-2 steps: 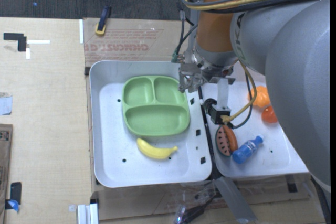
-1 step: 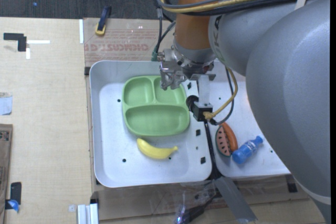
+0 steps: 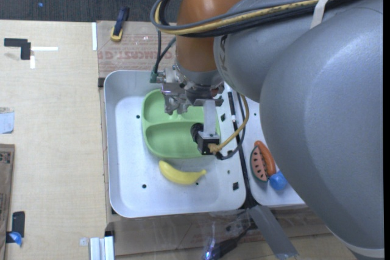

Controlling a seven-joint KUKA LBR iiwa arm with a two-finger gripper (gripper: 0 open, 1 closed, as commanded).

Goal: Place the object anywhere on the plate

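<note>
Well, the grey arm with its orange band reaches over the left-hand shallow white bin, and its two-finger gripper hangs over the upper compartment of the light green divided plastic plate; from where I stand I cannot tell how the gripper is set, nor whether it carries anything. The yellow toy banana lies on the bin floor just below the plate's lower rim, touching it or very nearly so, and not on the plate. Over in the right-hand bin, near the dividing wall, a red watermelon slice toy sits beside a small blue ball, partly under the arm. If the banana is the object meant, I judge the picking step is not done: the gripper should shift down toward the banana's thick middle, turn across its curve rather than along it, and descend clear of the plate's rim so it does not nudge the plate. Lifting straight up before moving over either compartment would lessen the chance of dragging the fruit against the edge
</note>
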